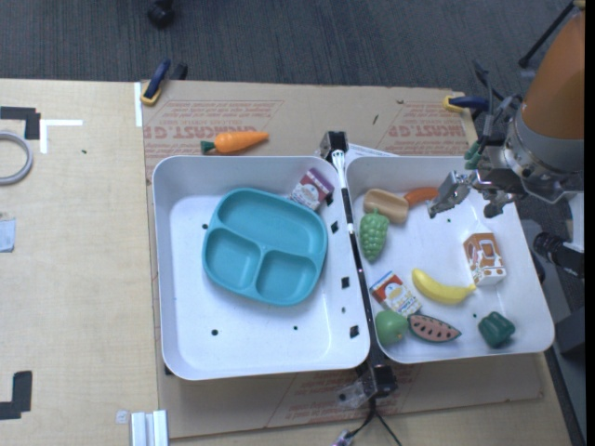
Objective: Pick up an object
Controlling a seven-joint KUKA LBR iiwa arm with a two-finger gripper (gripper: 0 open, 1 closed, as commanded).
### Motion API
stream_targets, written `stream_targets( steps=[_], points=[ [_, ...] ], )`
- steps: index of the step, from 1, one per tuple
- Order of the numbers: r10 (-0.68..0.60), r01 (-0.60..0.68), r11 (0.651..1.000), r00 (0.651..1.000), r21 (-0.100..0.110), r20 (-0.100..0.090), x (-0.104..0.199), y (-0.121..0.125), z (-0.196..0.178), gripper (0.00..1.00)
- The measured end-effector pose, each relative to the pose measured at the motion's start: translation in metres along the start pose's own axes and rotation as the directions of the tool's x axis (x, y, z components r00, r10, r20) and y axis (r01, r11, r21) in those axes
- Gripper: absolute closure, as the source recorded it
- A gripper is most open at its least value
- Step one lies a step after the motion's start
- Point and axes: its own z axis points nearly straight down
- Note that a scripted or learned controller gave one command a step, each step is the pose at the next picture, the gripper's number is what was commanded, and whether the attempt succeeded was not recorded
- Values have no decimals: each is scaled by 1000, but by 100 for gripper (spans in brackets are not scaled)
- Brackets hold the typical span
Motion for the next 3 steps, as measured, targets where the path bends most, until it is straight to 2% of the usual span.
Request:
stream_targets(
  steps=[1,2,3],
  points=[
    [-103,103,995,995,-1,0,-76,-25,98,0],
    [-227,227,974,974,-13,4,-124,-1,178,0],
    [-223,223,975,975,-21,15,-127,1,166,100]
  ],
)
